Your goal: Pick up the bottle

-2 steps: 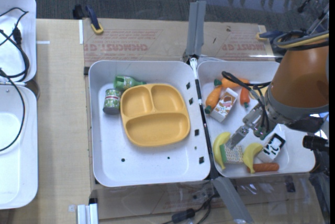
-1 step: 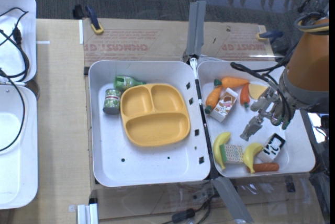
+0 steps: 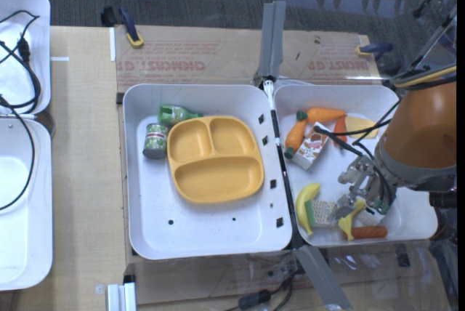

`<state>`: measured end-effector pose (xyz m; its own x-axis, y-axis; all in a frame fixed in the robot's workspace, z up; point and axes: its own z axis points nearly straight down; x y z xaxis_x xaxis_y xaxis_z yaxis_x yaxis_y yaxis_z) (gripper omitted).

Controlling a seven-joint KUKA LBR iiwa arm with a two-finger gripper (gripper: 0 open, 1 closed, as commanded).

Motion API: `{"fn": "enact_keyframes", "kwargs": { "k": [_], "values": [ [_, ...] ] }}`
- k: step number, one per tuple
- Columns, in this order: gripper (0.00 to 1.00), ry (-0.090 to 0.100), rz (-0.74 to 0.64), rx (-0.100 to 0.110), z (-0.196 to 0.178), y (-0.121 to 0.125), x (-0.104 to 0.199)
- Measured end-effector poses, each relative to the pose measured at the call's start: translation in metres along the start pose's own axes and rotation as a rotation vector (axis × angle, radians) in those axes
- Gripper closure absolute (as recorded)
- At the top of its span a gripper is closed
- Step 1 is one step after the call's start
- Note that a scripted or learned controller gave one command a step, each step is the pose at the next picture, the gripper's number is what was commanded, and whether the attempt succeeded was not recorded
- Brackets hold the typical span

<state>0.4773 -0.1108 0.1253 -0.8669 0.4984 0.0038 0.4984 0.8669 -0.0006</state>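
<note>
View: one fixed camera above the light wooden counter (image 3: 80, 179), looking down at a slant.
Facing: toward the counter's far edge and dark floor beyond.
Distance: moderate; both shallow white plastic bins (image 3: 138, 179) fit whole.
Arm side: grey-and-orange arm (image 3: 425, 135) enters right of the bins.
</note>
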Motion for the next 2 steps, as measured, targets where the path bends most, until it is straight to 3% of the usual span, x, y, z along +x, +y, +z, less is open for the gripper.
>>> {"fn": "enact_keyframes", "kwargs": {
  "k": [1, 2],
  "values": [
    [0.00, 0.000, -0.172, 0.000, 0.0358, -0.0040, -0.0024],
    [1.00, 0.000, -0.165, -0.002, 0.0283, -0.0042, -0.0034]
  ]
}}
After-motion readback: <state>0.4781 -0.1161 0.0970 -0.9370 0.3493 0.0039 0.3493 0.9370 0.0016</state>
